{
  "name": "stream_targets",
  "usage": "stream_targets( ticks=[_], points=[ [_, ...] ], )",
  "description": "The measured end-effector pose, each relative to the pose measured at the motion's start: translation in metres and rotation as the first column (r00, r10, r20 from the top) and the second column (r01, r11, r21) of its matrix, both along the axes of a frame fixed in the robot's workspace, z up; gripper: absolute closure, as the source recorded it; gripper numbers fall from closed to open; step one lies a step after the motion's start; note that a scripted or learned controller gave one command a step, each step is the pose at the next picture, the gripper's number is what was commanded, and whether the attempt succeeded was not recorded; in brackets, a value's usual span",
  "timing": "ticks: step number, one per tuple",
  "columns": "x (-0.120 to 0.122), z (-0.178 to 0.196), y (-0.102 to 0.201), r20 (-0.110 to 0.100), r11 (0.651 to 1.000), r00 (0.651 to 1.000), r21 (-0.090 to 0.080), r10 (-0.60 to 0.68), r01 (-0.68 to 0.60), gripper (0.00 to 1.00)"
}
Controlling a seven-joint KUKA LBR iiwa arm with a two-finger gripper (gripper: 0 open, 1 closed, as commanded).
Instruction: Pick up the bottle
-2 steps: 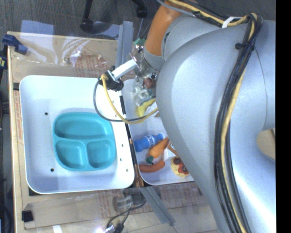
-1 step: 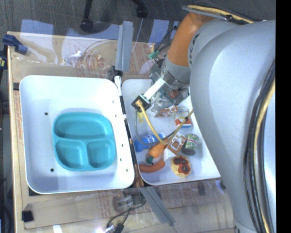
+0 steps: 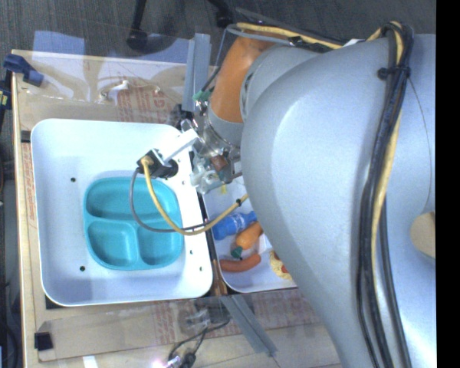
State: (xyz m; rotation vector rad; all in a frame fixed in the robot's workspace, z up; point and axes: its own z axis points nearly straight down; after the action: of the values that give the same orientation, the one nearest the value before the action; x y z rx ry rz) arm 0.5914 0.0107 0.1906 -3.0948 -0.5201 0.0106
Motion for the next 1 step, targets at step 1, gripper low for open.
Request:
stream_targets(
  ticks=[1],
  points=[
    [0.0513, 0.0822, 0.1334, 0.008, 0.992, 0.991, -0.001, 0.130, -0.130, 1.00]
  ],
)
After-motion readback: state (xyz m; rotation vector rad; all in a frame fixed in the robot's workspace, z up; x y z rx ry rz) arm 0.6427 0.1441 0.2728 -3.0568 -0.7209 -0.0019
